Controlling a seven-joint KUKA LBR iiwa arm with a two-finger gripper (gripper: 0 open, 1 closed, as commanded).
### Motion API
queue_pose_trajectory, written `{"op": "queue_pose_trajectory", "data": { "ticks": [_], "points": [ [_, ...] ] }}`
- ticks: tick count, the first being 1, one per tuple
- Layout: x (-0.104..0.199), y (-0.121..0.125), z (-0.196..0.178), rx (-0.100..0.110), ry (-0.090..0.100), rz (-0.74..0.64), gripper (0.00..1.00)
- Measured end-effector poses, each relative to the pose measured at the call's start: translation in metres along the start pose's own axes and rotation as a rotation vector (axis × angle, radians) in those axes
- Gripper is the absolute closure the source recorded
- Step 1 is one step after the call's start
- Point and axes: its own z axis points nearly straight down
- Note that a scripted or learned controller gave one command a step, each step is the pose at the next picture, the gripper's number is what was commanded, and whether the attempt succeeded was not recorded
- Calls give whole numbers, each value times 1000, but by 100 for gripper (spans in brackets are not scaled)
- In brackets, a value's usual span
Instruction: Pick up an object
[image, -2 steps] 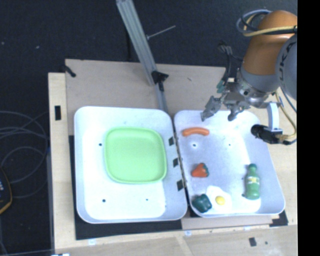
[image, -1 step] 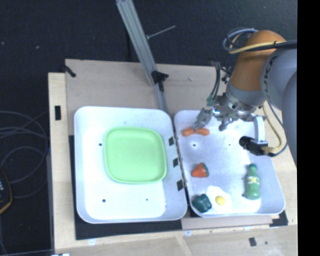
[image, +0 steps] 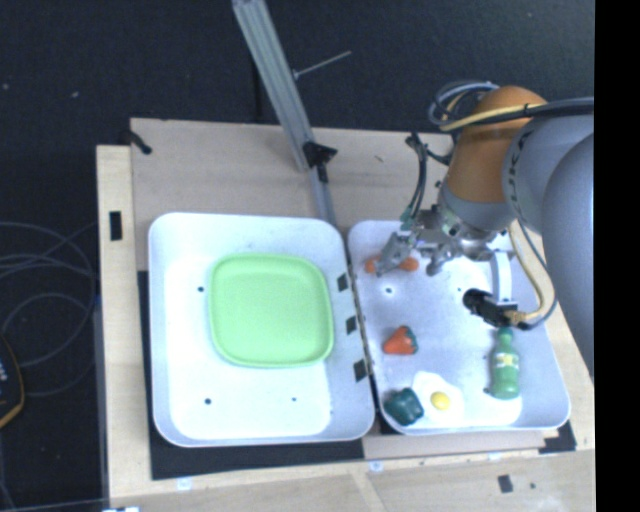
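Note:
My gripper (image: 417, 255) hangs over the back left part of the right bin (image: 545, 395), its fingers spread apart and open. A small orange carrot-like piece (image: 384, 265) lies on the bin floor right at the left fingertip (image: 399, 249); it sits beside that finger, not between the two. Further forward in the same bin lie a red pepper-like piece with a green top (image: 400, 342), a fried egg (image: 437, 397), a dark green piece (image: 404, 405) and a green bottle (image: 504, 366).
The left bin (image: 180, 400) holds a light green square plate (image: 270, 308). A grey pole (image: 285, 95) slants down to the divider between the bins. A black part with cables (image: 482, 302) hangs near the bottle.

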Motion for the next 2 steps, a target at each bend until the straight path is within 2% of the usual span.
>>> {"op": "queue_pose_trajectory", "data": {
  "ticks": [1,2],
  "points": [
    [0,1,-13,-5,1,1,100],
    [3,-4,-74,-9,0,-1,100]
  ]
}}
